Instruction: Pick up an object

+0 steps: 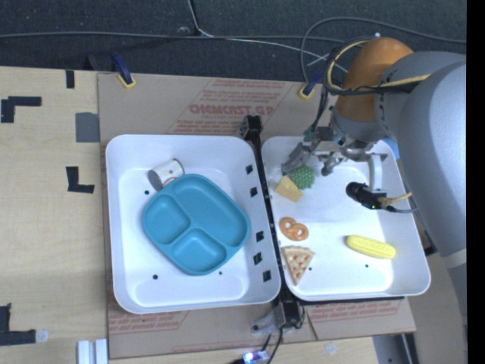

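In the right bin (pixel 402 279) lie a yellow cheese wedge (pixel 288 189), a green broccoli-like piece (pixel 304 177), a pretzel (pixel 293 229), a triangular pizza slice (pixel 297 263) and a yellow corn cob (pixel 370 246). My gripper (pixel 309 165) hangs over the bin's far left corner, just above the green piece. Its two fingers (pixel 292 160) are spread apart, one on each side of that piece, and nothing is held between them. The cheese wedge touches the green piece on its near-left side.
The left bin (pixel 125 279) holds a blue divided plate (pixel 195 223) and a small white cup (pixel 165 174) lying on its side. A black divider (pixel 260 203) runs between the bins. The arm's grey body (pixel 439 142) overhangs the right bin's far right.
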{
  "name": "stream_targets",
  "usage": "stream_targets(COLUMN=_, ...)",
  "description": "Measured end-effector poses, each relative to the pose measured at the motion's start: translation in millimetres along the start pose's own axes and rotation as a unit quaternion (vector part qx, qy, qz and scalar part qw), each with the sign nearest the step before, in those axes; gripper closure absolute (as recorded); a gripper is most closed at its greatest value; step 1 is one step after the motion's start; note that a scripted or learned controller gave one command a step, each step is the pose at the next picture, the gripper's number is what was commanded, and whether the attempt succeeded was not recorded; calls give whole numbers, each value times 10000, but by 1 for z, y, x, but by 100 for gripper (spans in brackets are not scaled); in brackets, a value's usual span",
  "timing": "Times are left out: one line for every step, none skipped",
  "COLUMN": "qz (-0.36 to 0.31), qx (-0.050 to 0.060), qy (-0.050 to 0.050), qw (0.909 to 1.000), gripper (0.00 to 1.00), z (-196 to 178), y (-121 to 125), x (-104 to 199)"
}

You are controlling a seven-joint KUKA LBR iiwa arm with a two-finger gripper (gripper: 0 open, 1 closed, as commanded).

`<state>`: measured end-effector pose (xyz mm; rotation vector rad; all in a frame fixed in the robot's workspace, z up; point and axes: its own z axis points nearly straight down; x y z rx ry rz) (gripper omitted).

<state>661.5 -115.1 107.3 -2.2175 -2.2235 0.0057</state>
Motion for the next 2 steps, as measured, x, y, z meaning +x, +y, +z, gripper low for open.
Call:
stream_targets(qz=-1, qx=-7, qy=-1, qw=10000, gripper=0, z=24, y=0, x=1)
stream_targets(qz=-6, qx=-20, qy=-6, qw=10000, gripper=100, z=12, y=1, x=1)
